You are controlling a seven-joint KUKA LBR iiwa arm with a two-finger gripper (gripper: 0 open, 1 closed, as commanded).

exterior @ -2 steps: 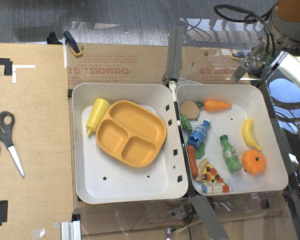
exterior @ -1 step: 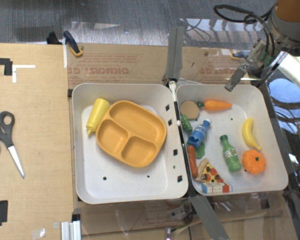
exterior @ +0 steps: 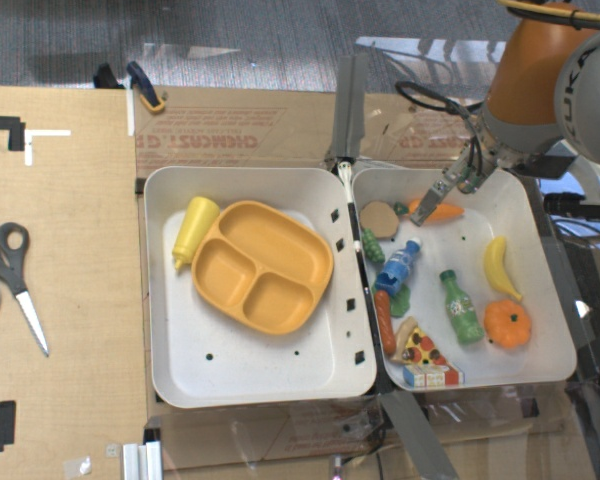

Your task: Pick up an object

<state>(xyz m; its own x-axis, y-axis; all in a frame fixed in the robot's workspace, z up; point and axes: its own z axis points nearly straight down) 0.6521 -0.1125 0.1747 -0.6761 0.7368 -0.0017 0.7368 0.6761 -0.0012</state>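
Starting at the left bin (exterior: 170, 368), a yellow divided plate (exterior: 260, 266) and yellow bottle (exterior: 192, 230) lie untouched. In the right bin (exterior: 540, 363), the gripper (exterior: 442, 193) fingers clamp the carrot (exterior: 435, 210), barely raised; lifting clear remains.

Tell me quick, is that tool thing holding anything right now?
Tool: at the orange carrot in the right bin; open, closed or holding cannot be told.

Robotics laboratory test cell: industrial arm (exterior: 555, 63) over two white bins (exterior: 165, 298) of toy food, tabletop (exterior: 60, 268) lined with cardboard, scissors (exterior: 15, 278) and black tape markers (exterior: 5, 133), grey carpet floor (exterior: 280, 8)
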